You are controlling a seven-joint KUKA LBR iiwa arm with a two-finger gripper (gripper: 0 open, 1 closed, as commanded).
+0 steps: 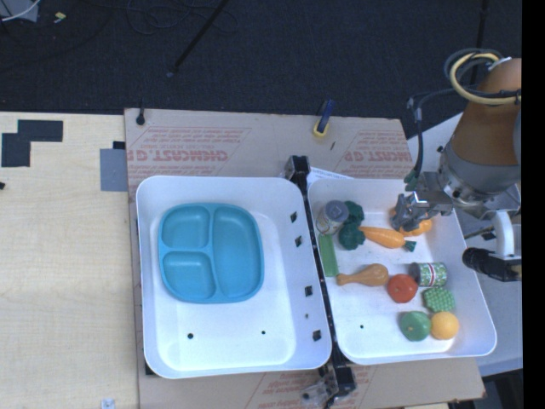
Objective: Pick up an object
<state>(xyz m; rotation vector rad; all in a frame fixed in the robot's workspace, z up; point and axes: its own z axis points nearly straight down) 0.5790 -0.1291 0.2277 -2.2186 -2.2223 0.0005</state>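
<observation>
Our tool [411, 212] sits low at the far right of the right bin [477, 335]. We cannot tell how it is set, because it is small and dark from up here. Just under it we see a bit of orange [423, 226], and the carrot [382, 237] lies just to its left, pointing that way. We think the carrot is what we are going for.

What could go wrong? The carrot is long, thin and smooth, so it may slip out or spin away if we pinch it near the tip. The toys are packed close, so we might also bump the green toy [350, 236] next to it.

Nearer to us in the same bin lie a brown gourd [364, 275], a tomato [403, 289], a small can [430, 273], a green pear [415, 325] and a lemon [444, 325]. A green strip [327, 255] lies along the bin's left wall.

The left bin [162, 348] holds a blue plate [209, 253] with three parts. Both bins sit on our desk [64, 271].
</observation>
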